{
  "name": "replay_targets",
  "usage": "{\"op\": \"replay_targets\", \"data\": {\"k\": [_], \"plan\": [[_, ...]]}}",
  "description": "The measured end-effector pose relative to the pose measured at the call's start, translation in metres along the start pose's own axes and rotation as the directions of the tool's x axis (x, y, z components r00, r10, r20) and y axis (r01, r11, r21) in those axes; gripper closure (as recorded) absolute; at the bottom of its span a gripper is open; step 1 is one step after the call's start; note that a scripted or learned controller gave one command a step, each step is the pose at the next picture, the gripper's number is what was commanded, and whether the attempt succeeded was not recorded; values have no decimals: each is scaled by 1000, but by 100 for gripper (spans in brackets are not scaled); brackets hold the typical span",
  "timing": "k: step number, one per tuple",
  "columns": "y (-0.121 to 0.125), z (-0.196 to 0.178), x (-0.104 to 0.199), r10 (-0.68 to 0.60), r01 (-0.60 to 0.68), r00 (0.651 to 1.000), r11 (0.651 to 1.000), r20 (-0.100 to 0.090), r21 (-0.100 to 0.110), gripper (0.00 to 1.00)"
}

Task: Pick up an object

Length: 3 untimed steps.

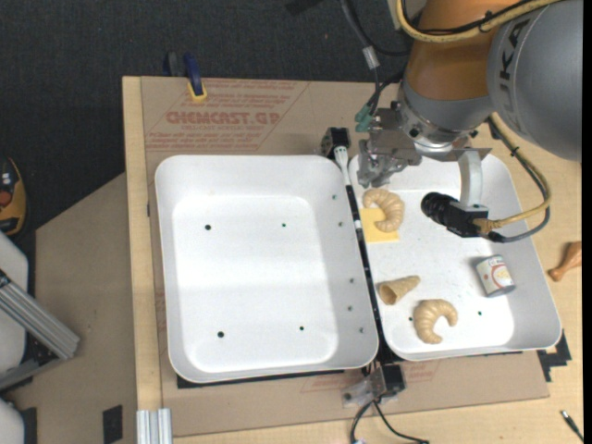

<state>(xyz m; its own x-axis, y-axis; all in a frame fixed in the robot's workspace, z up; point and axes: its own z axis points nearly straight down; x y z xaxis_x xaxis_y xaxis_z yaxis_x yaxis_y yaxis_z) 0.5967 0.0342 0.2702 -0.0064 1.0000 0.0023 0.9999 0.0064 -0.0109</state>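
Four loose things: all lie in the right bin (532, 326), and any one of them would do as my pick. I place each against the yellow slice (384, 232).
Lower pastry (435, 320): a curled croissant nearest the camera, well apart from the yellow slice and toward the bin's front edge. It lies free.
Cone (398, 289): a small tan cone on its side, between the lower pastry and the yellow slice, touching neither.
Small can (495, 276): tipped on its side, well to the right of the yellow slice, near the bin's right wall.
Yellow slice: flat on the bin floor, close against the left wall.
Upper pastry (388, 206): a second croissant resting partly on the yellow slice, overlapping its far edge.
My gripper (374, 178): low over the bin just beyond the yellow slice, right at the upper pastry's far end. I cannot tell whether I touch it.
Jaws: too blurred against my wrist to tell wide from narrow, and I see nothing held between them.
Done so far: by my judgement only the approach, since I am placed over the upper pastry, the likeliest target.
Left to do: everything that counts, namely closing on a thing and lifting it clear of the bin floor. All four things lie where they rest, none raised.
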Motion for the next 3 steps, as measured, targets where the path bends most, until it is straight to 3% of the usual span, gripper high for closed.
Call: {"op": "replay_targets", "data": {"k": [1,2,3], "plan": [[25,-185,65,-2,2,1000,999,-1,-33,100],[-22,-54,102,1,-1,1000,1000,3,5,100],[-69,39,176,-2,2,1000,1000,3,3,100]]}}
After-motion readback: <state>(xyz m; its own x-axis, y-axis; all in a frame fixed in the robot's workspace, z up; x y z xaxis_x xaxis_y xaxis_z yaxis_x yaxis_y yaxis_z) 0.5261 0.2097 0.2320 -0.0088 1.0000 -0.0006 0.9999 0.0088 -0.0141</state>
